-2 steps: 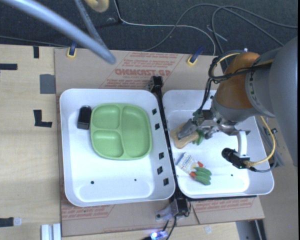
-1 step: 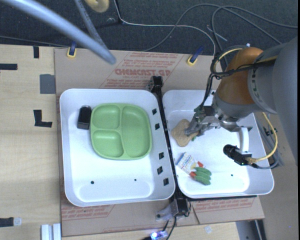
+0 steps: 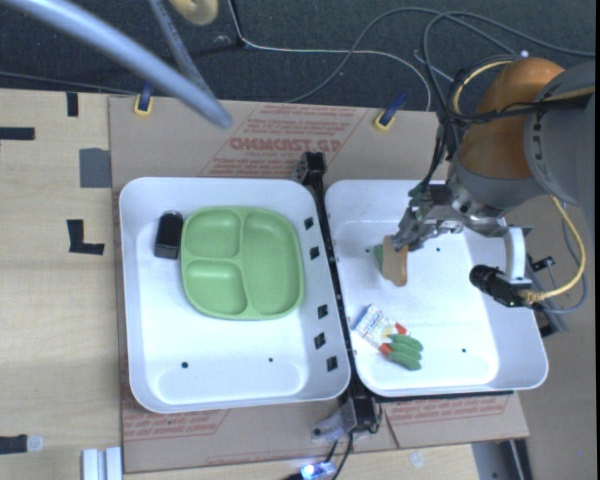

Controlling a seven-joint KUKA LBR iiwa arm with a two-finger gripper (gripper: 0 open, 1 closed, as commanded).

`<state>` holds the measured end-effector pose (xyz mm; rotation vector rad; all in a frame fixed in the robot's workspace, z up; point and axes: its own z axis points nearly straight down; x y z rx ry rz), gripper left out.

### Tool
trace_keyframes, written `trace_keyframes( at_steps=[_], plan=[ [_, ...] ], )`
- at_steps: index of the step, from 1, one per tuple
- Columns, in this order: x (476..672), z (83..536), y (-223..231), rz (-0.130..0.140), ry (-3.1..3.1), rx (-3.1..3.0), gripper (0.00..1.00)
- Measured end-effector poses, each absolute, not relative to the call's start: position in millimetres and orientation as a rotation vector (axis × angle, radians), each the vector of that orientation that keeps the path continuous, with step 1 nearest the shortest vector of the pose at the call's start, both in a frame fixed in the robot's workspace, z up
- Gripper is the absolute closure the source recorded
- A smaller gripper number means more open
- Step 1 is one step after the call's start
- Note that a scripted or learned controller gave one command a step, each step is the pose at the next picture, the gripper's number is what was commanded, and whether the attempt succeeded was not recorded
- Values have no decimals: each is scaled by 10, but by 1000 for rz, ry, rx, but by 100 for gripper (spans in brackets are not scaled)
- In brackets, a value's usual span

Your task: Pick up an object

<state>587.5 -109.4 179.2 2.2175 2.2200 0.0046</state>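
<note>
In the right bin [image 3: 500, 368], a small tan and green object [image 3: 393, 265] lies near the bin's left wall. My gripper [image 3: 404, 244] reaches down from the right, and its tip is right at the top of this object. Whether the object is gripped or only touched is hidden by the gripper body. Toward the front of the same bin lies a white packet [image 3: 371, 321] beside a green and red item [image 3: 403, 349].
The left bin [image 3: 220, 378] holds a green sectioned plate [image 3: 243, 263] and a small black block [image 3: 168, 235] at the plate's left. A black divider [image 3: 325, 278] runs between the bins. Cables [image 3: 540, 293] hang at the right bin's right side.
</note>
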Motion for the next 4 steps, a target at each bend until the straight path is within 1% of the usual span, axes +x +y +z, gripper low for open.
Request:
trace_keyframes(
  at_steps=[1,2,3,4],
  plan=[
    [5934,2259,-1161,4,2220,2218,100],
    [5978,2694,-1126,4,2222,2218,100],
    [5922,2483,-613,-2,2229,2217,100],
    [5929,2437,-175,-2,2229,2217,100]
  ],
)
